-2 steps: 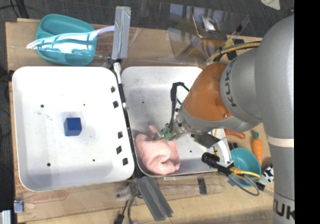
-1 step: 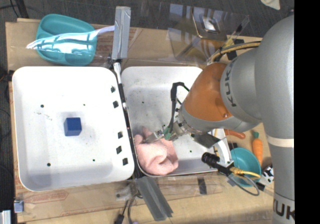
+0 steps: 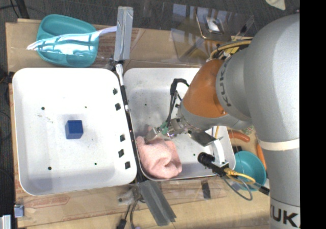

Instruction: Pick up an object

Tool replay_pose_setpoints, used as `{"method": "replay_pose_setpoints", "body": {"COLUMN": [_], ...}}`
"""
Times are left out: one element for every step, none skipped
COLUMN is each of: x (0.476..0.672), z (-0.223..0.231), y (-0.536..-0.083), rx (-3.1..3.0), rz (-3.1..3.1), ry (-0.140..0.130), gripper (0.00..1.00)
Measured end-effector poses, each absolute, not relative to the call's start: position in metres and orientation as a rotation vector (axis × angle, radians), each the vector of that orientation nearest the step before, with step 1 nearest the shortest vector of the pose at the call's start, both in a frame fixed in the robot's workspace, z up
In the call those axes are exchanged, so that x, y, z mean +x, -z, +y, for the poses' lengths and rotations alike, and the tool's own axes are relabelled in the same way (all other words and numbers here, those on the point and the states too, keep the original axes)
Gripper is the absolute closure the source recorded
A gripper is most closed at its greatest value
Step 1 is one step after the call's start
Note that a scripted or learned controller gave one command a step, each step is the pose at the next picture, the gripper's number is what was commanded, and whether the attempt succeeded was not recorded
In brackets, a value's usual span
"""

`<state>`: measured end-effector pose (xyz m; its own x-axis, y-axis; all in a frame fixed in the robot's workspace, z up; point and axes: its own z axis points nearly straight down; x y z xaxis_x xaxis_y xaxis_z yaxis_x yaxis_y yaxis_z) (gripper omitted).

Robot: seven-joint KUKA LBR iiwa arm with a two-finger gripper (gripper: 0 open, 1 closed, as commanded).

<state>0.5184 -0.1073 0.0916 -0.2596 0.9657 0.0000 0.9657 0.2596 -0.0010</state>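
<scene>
Pink soft cloth (image 3: 159, 158) sits in the right bin (image 3: 153, 82) just under the hand (image 3: 164, 131), which should push straight down; I cannot tell its grip.

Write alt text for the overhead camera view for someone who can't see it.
A grey arm with an orange band reaches into the right white bin, its gripper just above a pink cloth in the bin's near-left corner. The left white bin holds a small blue cube.
</scene>
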Motion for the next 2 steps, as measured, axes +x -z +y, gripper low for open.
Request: {"method": "replay_pose_setpoints", "body": {"x": [0.519,0.541], "z": [-0.107,-0.025], "y": [-0.102,-0.192], "rx": [-1.906,-2.492], "rz": [-2.498,-1.91], "ry": [0.0,-0.001], "gripper": [1.0,1.0]}}
